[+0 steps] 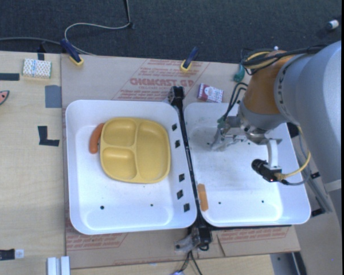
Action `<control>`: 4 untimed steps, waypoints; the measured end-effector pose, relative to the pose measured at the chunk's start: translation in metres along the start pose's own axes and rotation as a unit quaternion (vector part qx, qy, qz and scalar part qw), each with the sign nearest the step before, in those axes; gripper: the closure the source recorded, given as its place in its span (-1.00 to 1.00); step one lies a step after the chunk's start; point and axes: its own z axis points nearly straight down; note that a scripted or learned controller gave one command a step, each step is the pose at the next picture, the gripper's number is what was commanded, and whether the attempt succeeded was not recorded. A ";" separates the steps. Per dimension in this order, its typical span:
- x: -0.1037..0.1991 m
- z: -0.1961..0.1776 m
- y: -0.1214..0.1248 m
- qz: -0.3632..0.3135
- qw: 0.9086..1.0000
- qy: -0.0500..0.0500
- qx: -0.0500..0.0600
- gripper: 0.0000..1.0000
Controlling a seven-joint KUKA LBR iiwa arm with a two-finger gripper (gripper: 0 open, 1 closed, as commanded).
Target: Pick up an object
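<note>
My gripper (pixel 219 140) hangs low over the upper left part of the right bin (pixel 246 211), and nothing shows in it. A small orange piece (pixel 202 196) lies against that bin's left wall, well below the gripper. In the left bin (pixel 126 213) sits a yellow divided plate (pixel 135 149). An orange-red sausage-shaped piece (pixel 94 138) lies against the plate's left rim.
A red and white packet (pixel 210 93) lies on the cardboard just behind the right bin. Clamps (pixel 188 62) hold the cardboard's far edge. A black clip strip (pixel 182 148) runs between the bins. The arm's grey body (pixel 315 107) covers the right bin's far right side.
</note>
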 end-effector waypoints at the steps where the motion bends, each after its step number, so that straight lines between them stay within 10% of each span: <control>1: 0.000 0.000 0.000 0.000 1.000 0.000 0.000 -1.00; 2: 0.001 -0.009 0.000 -0.001 1.000 0.000 0.001 1.00; 3: 0.001 -0.009 0.000 -0.001 1.000 0.000 0.001 -1.00; 4: 0.008 0.011 -0.015 0.001 1.000 -0.001 -0.002 -1.00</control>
